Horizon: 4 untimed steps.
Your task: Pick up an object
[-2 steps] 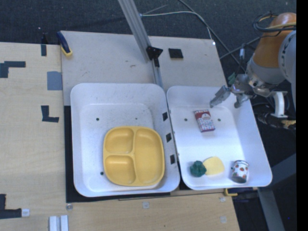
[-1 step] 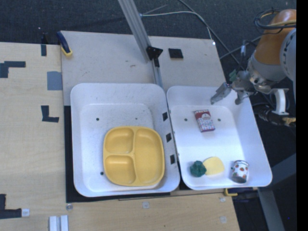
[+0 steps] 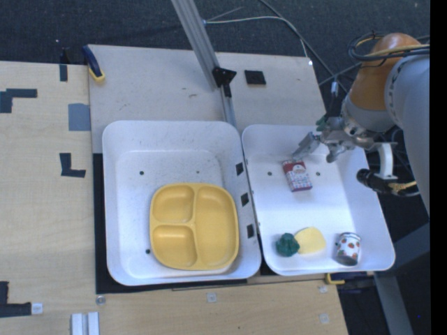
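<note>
A: Two white bins side by side on the bench – left bin (image 3: 119,187), right bin (image 3: 363,222)

B: In the left bin, a yellow tray (image 3: 194,225) with three compartments, lying flat toward the near right corner

A: In the right bin, a red-and-white box (image 3: 297,176) near the middle, tilted a little. Along the near wall, a green lump (image 3: 286,244) touching a yellow piece (image 3: 311,241), then a small can (image 3: 348,248) further right, apart from both

B: Gripper (image 3: 320,146) over the far part of the right bin, up and right of the box, fingers spread apart with nothing between them. Not touching the box

A: Arm (image 3: 380,82) in from the right, orange band above the wrist

B: Beyond the bins, a metal post (image 3: 199,37) slanting up, a cable (image 3: 279,21) curving across the dark floor, and a blue-and-yellow clamp (image 3: 93,63) at the far left corner of the board
</note>
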Each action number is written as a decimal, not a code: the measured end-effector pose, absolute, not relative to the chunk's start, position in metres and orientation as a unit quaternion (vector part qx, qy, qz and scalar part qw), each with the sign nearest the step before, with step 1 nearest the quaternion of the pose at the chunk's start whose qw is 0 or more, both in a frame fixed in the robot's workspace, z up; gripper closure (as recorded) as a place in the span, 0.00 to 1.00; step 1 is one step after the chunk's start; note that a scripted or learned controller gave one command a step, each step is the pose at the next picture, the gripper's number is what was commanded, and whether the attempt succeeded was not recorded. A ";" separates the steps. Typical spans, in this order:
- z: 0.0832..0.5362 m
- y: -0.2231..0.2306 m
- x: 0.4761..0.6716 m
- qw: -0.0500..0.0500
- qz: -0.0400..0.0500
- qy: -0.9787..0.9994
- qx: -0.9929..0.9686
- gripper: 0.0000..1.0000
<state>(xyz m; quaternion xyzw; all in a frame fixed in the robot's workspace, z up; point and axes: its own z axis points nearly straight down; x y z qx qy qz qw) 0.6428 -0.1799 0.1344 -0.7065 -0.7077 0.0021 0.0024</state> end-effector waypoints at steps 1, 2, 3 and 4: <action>0.084 -0.178 0.644 -0.001 -0.001 -0.708 -0.706 0.00; 0.097 -0.179 0.645 -0.003 0.000 -0.709 -0.706 1.00; 0.144 -0.171 0.642 -0.001 -0.001 -0.708 -0.706 1.00; 0.191 -0.174 0.651 -0.002 -0.001 -0.708 -0.706 1.00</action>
